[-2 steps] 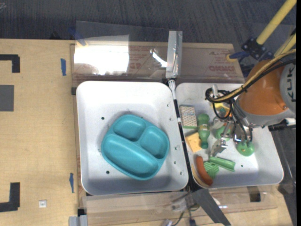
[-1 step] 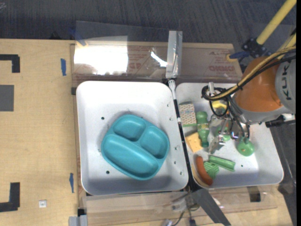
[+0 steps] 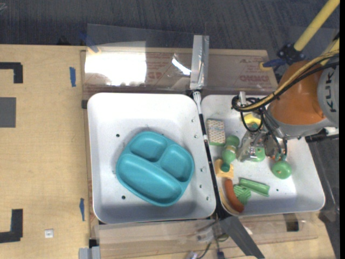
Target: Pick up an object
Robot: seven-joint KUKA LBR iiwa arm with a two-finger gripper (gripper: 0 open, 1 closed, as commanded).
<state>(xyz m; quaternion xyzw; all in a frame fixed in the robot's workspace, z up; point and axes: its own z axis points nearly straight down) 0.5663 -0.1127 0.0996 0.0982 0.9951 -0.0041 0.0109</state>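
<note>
My gripper (image 3: pixel 252 151) reaches down into the right bin (image 3: pixel 307 190) from the right, under the orange band of the arm. Its tip sits over a green round toy (image 3: pixel 257 155) near the bin's middle. Around it lie a green ball-shaped toy (image 3: pixel 281 169), a green pear-like piece (image 3: pixel 230 150), a long green pod (image 3: pixel 253 186), a red-orange chili shape (image 3: pixel 232 196), a yellow piece (image 3: pixel 223 169) and a checked waffle-like block (image 3: pixel 215 131). A yellow ring (image 3: pixel 252 122) lies near the arm's wrist.
The left bin (image 3: pixel 102 144) holds a teal divided plate (image 3: pixel 155 167). A clear plastic sheet and a metal bracket (image 3: pixel 198 63) stand behind the bins. Cables run from the arm at upper right. Bare wooden bench spreads to the left.
</note>
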